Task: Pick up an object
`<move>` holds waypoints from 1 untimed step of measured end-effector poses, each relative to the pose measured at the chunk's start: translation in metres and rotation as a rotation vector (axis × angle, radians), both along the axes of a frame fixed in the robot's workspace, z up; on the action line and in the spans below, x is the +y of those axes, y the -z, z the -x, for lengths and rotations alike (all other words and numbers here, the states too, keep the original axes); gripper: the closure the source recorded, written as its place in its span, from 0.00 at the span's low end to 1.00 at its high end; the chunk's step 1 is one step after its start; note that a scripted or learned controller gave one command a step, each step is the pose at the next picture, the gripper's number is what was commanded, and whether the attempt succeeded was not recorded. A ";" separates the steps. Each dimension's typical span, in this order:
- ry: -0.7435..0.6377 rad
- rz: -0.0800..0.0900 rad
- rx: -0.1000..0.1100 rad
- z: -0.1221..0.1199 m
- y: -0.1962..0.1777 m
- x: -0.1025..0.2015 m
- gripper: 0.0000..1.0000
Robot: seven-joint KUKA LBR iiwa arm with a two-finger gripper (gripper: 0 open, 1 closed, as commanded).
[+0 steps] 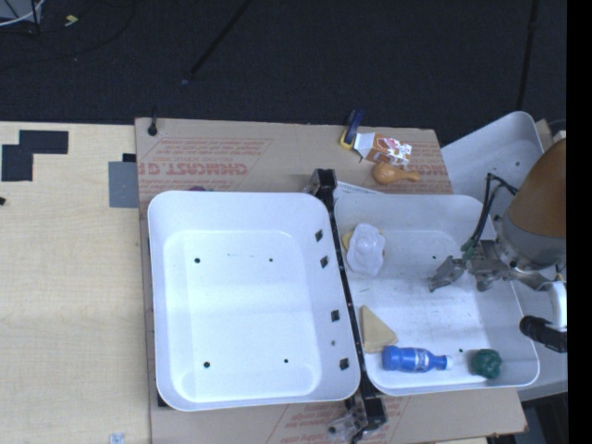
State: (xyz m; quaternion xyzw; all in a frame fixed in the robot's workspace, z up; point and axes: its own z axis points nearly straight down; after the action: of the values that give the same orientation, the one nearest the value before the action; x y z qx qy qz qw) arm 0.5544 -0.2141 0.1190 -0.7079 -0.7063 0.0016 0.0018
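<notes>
Right shallow white bin [435, 382]: blue plastic bottle with white cap [413, 360] lying flat near front wall. Judged light, stiff, smooth, prone to roll; best gripped across mid-body. Dark green lumpy ball [486, 363] just beside cap end; tan wedge-shaped piece [376, 328] near other end, crowding approach. Clear crumpled plastic cup [366, 250] well apart, toward back. Two-finger gripper [448, 276] hovering mid-bin; finger spread impossible to tell.

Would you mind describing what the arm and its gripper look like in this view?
The arm is a rounded body with an orange-brown band above a grey wrist section. A thin dark cable loops along its left side. The gripper is a small assembly of grey metal parts with slim fingers, and a spot of green shows near its base.
</notes>
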 end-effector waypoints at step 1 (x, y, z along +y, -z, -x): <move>-0.007 0.001 -0.011 -0.072 -0.034 0.030 0.00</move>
State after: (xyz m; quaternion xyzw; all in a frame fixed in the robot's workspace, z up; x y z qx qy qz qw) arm 0.6266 -0.1838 0.1526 -0.7055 -0.7087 -0.0018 -0.0025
